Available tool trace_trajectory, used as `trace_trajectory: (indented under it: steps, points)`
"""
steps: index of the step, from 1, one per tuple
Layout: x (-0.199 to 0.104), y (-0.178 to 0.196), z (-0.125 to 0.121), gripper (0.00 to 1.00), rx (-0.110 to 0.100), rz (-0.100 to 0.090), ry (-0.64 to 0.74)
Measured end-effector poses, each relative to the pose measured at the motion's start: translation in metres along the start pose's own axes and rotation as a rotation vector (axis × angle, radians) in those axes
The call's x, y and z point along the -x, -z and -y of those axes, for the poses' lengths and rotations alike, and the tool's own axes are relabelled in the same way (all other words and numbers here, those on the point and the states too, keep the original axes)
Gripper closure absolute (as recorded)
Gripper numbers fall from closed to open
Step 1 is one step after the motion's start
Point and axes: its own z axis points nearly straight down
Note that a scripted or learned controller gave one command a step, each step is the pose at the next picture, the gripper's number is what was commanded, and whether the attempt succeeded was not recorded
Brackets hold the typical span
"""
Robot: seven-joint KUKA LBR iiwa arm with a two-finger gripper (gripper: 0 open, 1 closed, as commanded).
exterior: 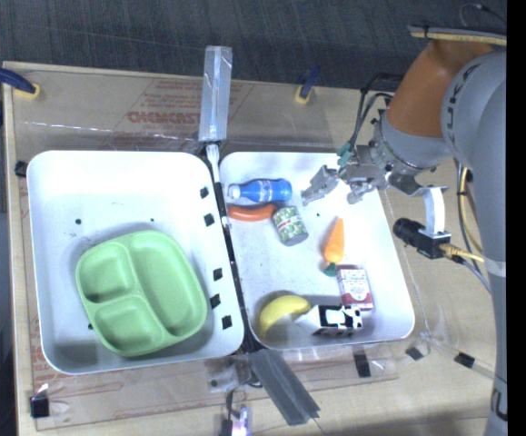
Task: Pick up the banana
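Gripper hangs with fingers spread, holding nothing, over the right bin at its one o'clock corner.

One banana lies at six o'clock; also one blue bottle, one can, one carrot, two cartons; left bin holds one green tray.

I log dark grey carpet floor, pale wooden bench, blue clamps along its edge, even light

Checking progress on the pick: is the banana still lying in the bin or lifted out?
In the bin. The banana lies on the right bin's floor near its front edge; the end effector is apart, near the back.
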Motion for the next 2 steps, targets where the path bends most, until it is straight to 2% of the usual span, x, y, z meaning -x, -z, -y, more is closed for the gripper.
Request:
trace_trajectory:
  steps: [1, 2]
  points:
    - [-0.041, -0.05, 0.062, 0.0, 0.0, 0.0, 0.185]
    - [-0.083, -0.11, 0.118, 0.0, 0.0, -0.001, -0.115]
